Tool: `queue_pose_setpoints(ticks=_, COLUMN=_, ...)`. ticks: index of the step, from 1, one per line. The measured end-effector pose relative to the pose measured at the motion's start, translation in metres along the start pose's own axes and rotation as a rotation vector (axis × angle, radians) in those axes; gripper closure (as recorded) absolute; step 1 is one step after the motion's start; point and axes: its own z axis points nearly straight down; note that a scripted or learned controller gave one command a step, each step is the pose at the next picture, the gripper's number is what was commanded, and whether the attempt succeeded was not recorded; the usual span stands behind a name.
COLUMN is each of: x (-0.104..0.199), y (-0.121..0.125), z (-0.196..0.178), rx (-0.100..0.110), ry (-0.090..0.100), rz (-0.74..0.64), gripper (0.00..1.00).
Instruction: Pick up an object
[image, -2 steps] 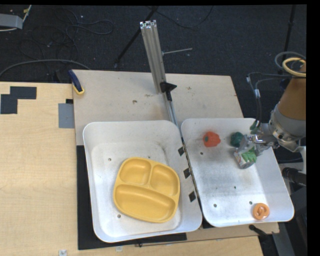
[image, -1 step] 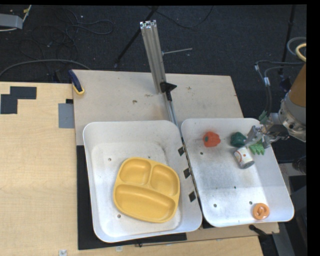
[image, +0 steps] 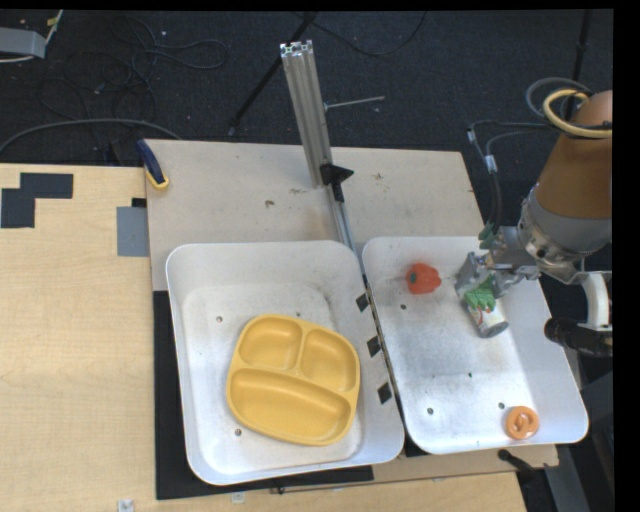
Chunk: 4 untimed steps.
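I see the gripper (image: 484, 285) right of centre, over the right bin (image: 450, 400), its fingers closed around a small green-and-grey object (image: 487, 310); I judge a slow, straight lift best.

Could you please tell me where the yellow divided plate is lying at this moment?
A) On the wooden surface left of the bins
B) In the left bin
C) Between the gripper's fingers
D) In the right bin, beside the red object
B: the yellow divided plate lies flat on the floor of the left bin, while the red object and the gripper are over at the right bin.
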Motion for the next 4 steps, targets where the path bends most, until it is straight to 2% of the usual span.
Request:
queue_pose_setpoints(ticks=2, x=0.097, y=0.004, z=0.021, rx=0.001, ry=0.0, rz=0.0, gripper=1.0)
queue_pose_setpoints(ticks=3, x=0.155, y=0.005, z=0.021, rx=0.0, ry=0.0, rz=-0.001, gripper=1.0)
queue_pose_setpoints(ticks=4, x=0.209, y=0.017, z=0.011, rx=-0.002, ry=-0.002, rz=0.0, gripper=1.0)
